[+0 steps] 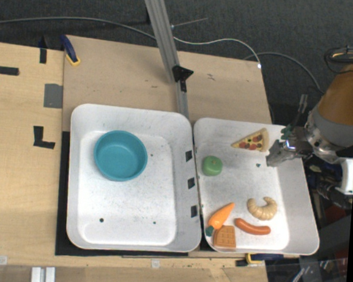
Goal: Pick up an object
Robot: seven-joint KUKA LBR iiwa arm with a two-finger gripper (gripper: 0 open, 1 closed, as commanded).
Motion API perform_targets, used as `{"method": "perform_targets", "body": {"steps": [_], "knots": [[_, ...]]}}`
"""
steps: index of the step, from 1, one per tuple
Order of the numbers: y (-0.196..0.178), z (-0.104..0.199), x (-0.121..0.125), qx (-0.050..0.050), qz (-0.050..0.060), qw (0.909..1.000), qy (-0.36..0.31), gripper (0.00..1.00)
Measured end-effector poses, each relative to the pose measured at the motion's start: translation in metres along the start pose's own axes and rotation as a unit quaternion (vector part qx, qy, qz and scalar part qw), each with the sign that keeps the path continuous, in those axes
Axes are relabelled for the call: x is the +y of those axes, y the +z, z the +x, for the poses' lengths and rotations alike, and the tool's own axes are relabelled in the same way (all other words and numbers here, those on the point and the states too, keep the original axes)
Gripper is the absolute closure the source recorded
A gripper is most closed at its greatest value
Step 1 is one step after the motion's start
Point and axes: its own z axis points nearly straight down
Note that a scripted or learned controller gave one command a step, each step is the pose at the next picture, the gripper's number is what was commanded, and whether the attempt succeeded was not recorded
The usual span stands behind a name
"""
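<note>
The right bin holds a pizza slice at its far side, a green round piece at the left, a croissant, a red sausage, an orange carrot and a brown cracker near the front. My gripper hangs over the bin's far right edge, just right of the pizza slice, with nothing seen held in it.
A blue bowl sits in the left bin. A grey metal pole slants down to the bins' shared far edge. Cables run across the dark floor behind the bench.
</note>
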Motion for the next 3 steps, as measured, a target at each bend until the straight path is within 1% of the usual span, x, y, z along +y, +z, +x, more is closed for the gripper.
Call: {"method": "perform_targets", "body": {"steps": [1, 2, 3], "knots": [[-0.028, 0.000, 0.001, 0.001, 0.001, 1.0000, 0.000, 1.00], [-0.013, 0.057, 0.007, 0.002, 0.003, 1.0000, -0.003, 1.00], [-0.007, 0.102, 0.014, 0.001, 0.004, 1.0000, -0.002, 1.00]]}}
